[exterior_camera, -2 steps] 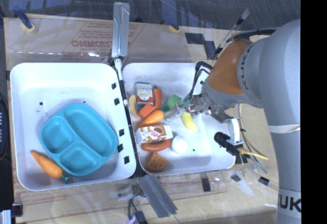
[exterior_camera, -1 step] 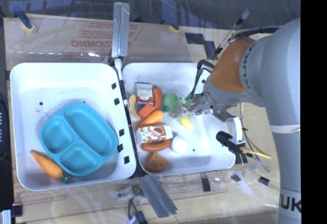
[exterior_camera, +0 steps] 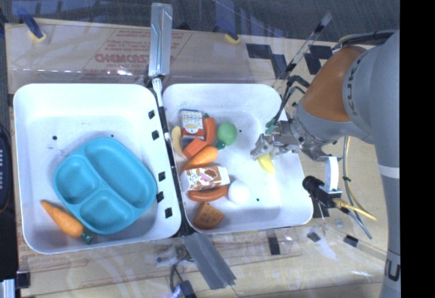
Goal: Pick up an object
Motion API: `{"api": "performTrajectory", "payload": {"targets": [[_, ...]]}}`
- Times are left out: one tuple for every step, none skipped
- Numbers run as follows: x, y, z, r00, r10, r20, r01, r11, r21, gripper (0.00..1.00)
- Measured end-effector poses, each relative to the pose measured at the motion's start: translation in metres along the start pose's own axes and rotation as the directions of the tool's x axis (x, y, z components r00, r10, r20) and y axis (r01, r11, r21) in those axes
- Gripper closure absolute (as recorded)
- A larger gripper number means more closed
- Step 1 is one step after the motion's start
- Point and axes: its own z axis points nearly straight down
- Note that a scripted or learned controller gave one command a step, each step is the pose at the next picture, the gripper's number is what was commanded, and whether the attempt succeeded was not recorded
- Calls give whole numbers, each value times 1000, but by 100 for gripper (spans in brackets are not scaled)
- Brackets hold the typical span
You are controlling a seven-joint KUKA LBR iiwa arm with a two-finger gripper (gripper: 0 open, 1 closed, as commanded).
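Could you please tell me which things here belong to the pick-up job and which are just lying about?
Job in hand:
pincer
small yellow piece just below it
right bin

Lying about:
blue divided plate in the left bin
carrot beside that plate
green ball
white egg
juice carton

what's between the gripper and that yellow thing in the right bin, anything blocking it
Nothing visible blocks it. The gripper sits right above the small yellow piece on the right bin floor. The green ball and white egg lie apart to its left.
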Motion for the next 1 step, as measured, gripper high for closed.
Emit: {"api": "performTrajectory", "payload": {"targets": [[65, 32, -54, 1000, -4, -4, 4, 1000, -4, 100]]}}
